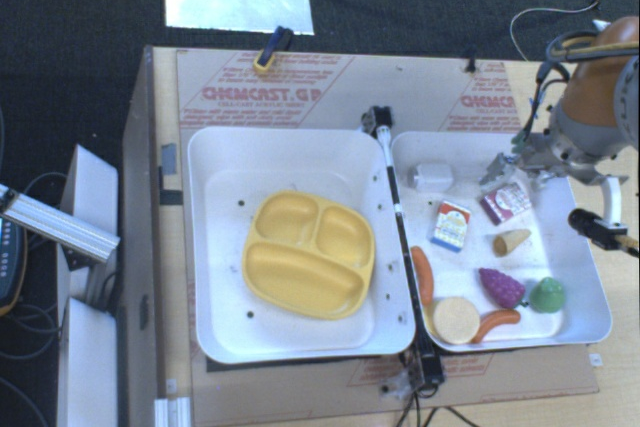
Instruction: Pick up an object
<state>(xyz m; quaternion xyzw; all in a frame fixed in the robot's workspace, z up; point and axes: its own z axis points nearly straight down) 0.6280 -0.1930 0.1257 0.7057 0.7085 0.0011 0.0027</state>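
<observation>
My gripper (522, 171) hangs over the back right part of the right bin (598, 315), open, with nothing between its fingers. Just in front of it lies a maroon and white packet (507, 203). Also in this bin are a white block (432, 177), a small red, white and blue carton (452, 225), a tan cone (511, 241), a purple grape bunch (501, 287), a green round toy (547, 295), an orange sausage (423, 275), a pale round biscuit (456, 319) and a second orange sausage (497, 320).
The left bin (215, 215) holds a yellow divided plate (308, 253). A black rod (392, 185) runs along the seam between the bins. The arm's orange band (598, 80) stands above the right bin's back right corner.
</observation>
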